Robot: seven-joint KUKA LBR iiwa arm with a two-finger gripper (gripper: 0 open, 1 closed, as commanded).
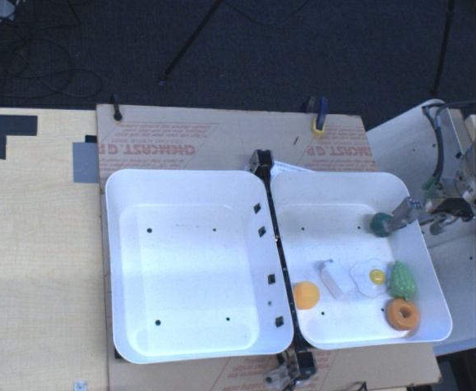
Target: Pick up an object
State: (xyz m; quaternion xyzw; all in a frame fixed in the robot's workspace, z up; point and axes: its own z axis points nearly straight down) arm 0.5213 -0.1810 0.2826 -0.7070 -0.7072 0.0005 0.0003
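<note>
Gripper (401, 215) at right bin's (344, 195) far right edge; finger state cannot be told; dark green ball (381, 224) at its tip, grasp unconfirmed; ball looks light, smooth, apt to roll; pinch across widest part; orange ball (306, 295), doughnut (403, 314), fried egg (369, 278) lie nearer.

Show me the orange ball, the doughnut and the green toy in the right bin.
orange ball (306, 295), camera view, middle of the ball
doughnut (403, 314), camera view, on its ring
green toy (402, 281), camera view, middle of its bumpy body
</note>
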